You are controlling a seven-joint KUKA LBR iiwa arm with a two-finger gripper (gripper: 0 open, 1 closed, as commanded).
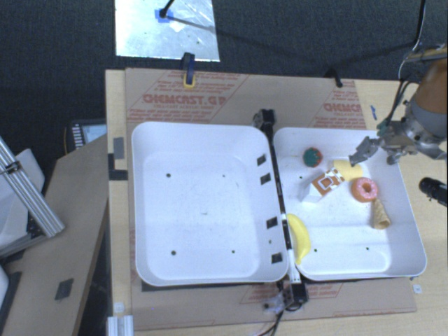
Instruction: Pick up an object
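Nearest, a banana hugs the right bin's divider wall while the jaws, slightly parted and empty, hover beside the yellow block, apparently lining up a grasp.

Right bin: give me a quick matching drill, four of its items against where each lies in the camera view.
Items:
1. banana
2. pink donut
3. green ball
4. ice cream cone

Places:
A. uppermost of the four, near the far wall
B. against the left wall, by the divider
C. just below the donut
D. right of the orange-and-white box

Pairs: 1-B, 2-D, 3-A, 4-C
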